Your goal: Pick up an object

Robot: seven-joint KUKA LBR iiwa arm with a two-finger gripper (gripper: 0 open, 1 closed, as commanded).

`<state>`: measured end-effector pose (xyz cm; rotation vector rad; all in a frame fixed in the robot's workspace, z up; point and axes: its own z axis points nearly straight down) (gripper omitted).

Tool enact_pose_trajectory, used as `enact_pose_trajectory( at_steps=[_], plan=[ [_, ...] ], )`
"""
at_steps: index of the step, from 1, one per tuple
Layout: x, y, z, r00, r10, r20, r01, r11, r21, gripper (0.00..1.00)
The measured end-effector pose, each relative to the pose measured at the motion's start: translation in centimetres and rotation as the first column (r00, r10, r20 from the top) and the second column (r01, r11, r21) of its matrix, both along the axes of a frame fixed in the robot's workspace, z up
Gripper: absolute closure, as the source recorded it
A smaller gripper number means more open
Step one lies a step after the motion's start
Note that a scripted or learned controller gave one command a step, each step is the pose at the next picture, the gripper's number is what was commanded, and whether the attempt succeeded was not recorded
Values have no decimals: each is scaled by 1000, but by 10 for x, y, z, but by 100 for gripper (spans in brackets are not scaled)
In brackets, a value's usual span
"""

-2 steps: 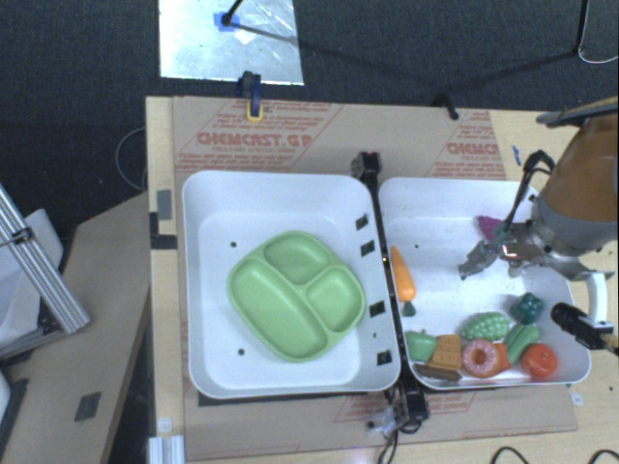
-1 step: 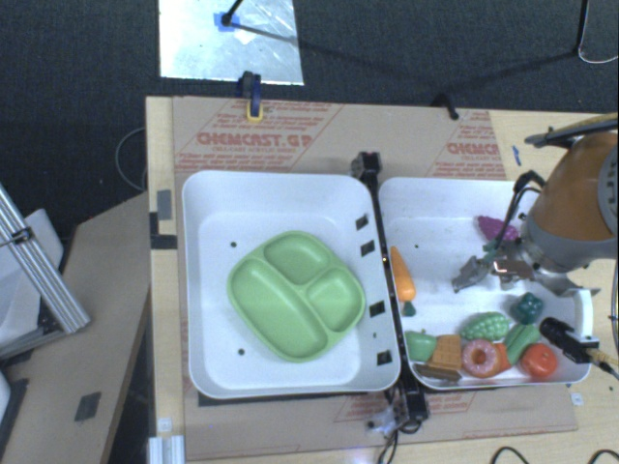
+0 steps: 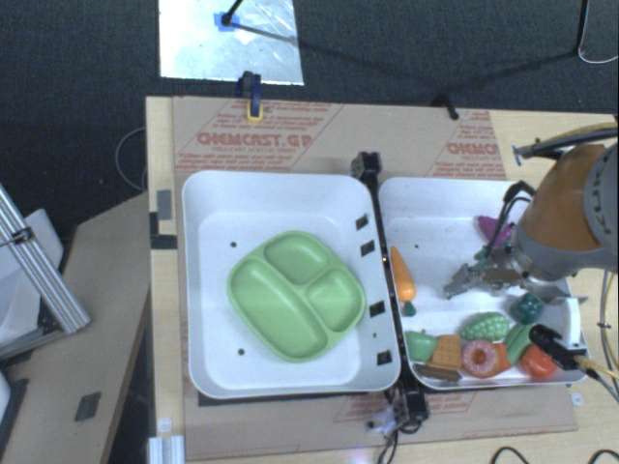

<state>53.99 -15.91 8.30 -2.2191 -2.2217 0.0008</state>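
Two shallow white plastic bins sit side by side on a bench covered with brown printed cardboard (image 3: 290,133). The left bin (image 3: 208,211) holds a pale green divided plate (image 3: 295,295), smooth and rounded, with three compartments, lying flat near the bin's middle. A row of black clips (image 3: 368,249) runs along the wall between the bins.

The right bin (image 3: 426,211) holds a scatter of toy food. An orange carrot (image 3: 402,276) lies close to the left wall, pointing far to near. Along the near wall, from left to right, crowd a small green piece (image 3: 420,344), a tan block like a slice of bread (image 3: 447,353), a round pink doughnut-shaped piece (image 3: 480,358), a bumpy green vegetable (image 3: 486,326) just beyond it, and a red-orange piece (image 3: 539,363) at the near right corner. A teal piece (image 3: 527,307) lies just under the arm's wrist, and a magenta piece (image 3: 491,228) shows at the far side, partly hidden by the arm.

The grey arm with its orange band (image 3: 566,206) reaches in from the right and covers the bin's right side. Its gripper (image 3: 462,282) hangs low over bare white floor in the middle of the right bin, between the carrot and the bumpy green vegetable, touching neither as far as can be seen. The fingers (image 3: 456,285) look dark and metallic and point left; nothing shows between them, and how far apart they stand cannot be told.

A blue clamp (image 3: 251,90) grips the cardboard's far edge, and beyond it a shiny foil sheet (image 3: 230,27) lies on dark carpet.
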Motion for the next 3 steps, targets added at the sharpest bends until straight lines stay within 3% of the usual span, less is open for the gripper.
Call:
enact_pose_trajectory(
  at_steps=[1,2,3],
  plan=[
    [1,-1,12,1000,-1,4,1,1000,-1,100],
    [-5,-2,72,1000,0,7,0,1000,-2,100],
    [3,-1,118,1000,3,7,-3,1000,-2,100]
  ],
)
